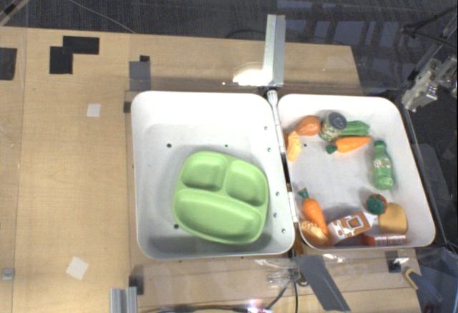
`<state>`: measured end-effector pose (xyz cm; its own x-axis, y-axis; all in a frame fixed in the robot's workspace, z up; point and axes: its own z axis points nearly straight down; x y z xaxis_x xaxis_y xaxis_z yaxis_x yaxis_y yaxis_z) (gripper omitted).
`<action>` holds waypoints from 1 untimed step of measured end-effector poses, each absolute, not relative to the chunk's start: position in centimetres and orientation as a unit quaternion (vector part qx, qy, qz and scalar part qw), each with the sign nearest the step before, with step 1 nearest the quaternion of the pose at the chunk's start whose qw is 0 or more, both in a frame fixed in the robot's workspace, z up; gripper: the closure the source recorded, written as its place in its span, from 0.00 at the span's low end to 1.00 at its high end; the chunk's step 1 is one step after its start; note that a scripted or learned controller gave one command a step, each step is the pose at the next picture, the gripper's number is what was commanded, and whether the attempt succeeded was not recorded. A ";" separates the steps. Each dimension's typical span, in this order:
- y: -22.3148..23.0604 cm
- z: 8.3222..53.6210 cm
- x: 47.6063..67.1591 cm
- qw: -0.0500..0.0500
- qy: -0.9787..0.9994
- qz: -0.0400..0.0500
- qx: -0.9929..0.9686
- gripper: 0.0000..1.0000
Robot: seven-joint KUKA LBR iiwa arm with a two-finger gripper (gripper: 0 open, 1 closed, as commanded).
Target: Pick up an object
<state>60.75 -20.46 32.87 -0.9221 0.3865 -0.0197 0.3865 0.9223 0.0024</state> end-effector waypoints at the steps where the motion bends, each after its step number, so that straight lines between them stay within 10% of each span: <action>1: -15.0 40.3 63.3 0.007 0.962 0.001 0.274 1.00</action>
<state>63.31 -15.02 40.26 -0.8502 0.5264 -0.0129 0.5263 0.8503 0.0058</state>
